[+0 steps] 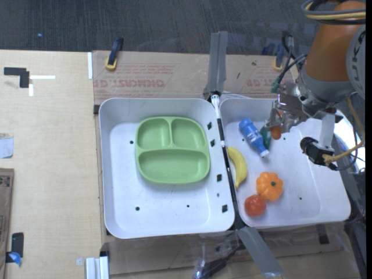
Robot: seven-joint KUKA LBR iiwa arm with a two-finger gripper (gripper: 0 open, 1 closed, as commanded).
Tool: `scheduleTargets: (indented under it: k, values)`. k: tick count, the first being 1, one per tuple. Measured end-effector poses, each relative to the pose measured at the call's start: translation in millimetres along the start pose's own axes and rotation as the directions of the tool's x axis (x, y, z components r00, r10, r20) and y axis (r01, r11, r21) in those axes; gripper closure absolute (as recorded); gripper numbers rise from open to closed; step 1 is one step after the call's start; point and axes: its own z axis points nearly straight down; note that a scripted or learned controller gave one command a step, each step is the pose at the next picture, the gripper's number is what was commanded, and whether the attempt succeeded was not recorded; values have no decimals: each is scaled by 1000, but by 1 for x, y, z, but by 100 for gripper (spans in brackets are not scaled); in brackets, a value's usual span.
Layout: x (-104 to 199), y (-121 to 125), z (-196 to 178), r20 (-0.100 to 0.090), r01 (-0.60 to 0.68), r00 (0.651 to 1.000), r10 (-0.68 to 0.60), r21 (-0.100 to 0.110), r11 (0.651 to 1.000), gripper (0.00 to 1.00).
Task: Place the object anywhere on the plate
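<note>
Red and round, a tomato (255, 205) is seen nearest the camera in the right bin (325, 211), with a small orange pumpkin (269, 185) just beside it, a little further back. A yellow banana (237, 166) is laid along the bin's left wall, close to the divider between the two bins. Further back, a blue bottle (254, 136) with a white cap is found lying tilted on the bin floor. Just beside its far end, the claw (278, 125) is held low over the bin; something small, green and orange is seen at its tip, but whether it is gripped, and how the claw is set, cannot be told. The grey arm (331, 51) with its orange band is reached in from the right.

In the left bin (116, 173), a green plate (172, 150) with three compartments is placed towards the back, well apart from the objects. Both bins are carried by a wooden table (46, 156).
</note>
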Motion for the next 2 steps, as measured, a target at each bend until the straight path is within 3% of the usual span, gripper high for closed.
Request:
scheduleTargets:
  k: [1, 2]
  values:
    - [108, -1, 65, 0, 108, 994, -108, 1, 994, 100]
    - [169, -18, 64, 0, 239, 971, -239, -2, 971, 100]
